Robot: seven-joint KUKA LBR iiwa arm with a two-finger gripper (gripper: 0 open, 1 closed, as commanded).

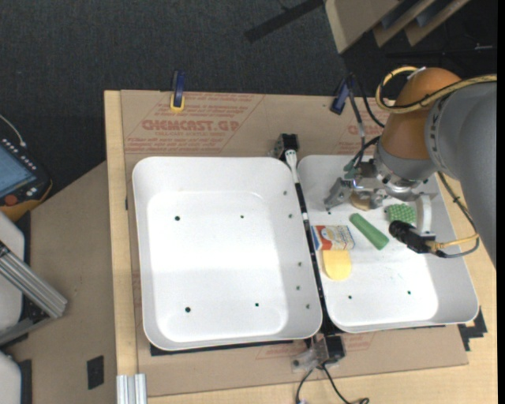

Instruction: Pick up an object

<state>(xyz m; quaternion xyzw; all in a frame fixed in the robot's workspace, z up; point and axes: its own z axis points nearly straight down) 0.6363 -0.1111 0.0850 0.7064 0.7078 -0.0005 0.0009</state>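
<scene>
A table point(87, 237) of light wood sits on dark grey carpet point(118, 43). A brown cardboard sheet point(229, 118) printed with red lettering covers its top, held at the far edge by a yellow clamp point(178, 95) and a blue clamp point(342, 96). A ribbed aluminium rail point(31, 280) lies at the left. Pale wooden pieces point(387, 20) sit at the upper right.

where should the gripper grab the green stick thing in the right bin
Grip the green stick across its narrow width at mid-length, coming straight down. It lies flat and slanted, with bare bin floor along both long sides; the boxed item sits just off its left.
</scene>
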